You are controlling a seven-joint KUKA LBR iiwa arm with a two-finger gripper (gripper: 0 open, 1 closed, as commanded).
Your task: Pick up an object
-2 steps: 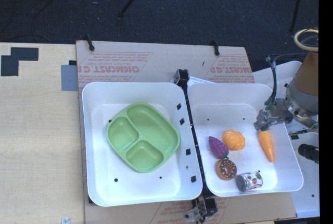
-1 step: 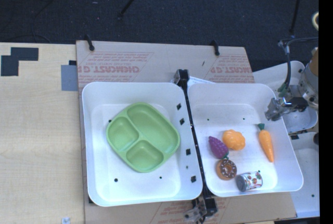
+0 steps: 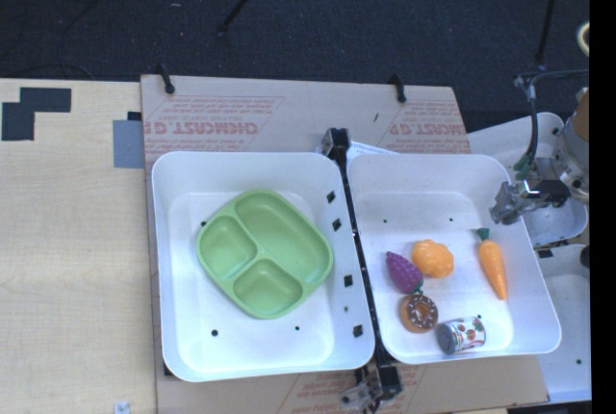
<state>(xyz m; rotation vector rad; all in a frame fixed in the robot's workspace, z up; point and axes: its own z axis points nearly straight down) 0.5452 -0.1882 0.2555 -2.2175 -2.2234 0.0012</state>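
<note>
The right bin (image 3: 452, 176) holds several toy foods: an orange carrot (image 3: 493, 267) with a green top near its right wall, an orange fruit (image 3: 433, 259), a purple grape bunch (image 3: 403, 271), a brown doughnut (image 3: 419, 312) and a small can (image 3: 462, 335) lying on its side near the front. My gripper (image 3: 510, 203) hangs at the bin's right rim, just above and right of the carrot's green top. It is small and dark against the wall, and nothing shows between its fingers.
The left bin (image 3: 183, 181) carries a green divided plate (image 3: 264, 252). A black divider (image 3: 348, 248) with clips joins the two bins. Cardboard (image 3: 289, 118) lies under both bins, and a wooden bench top (image 3: 67, 248) spreads to the left.
</note>
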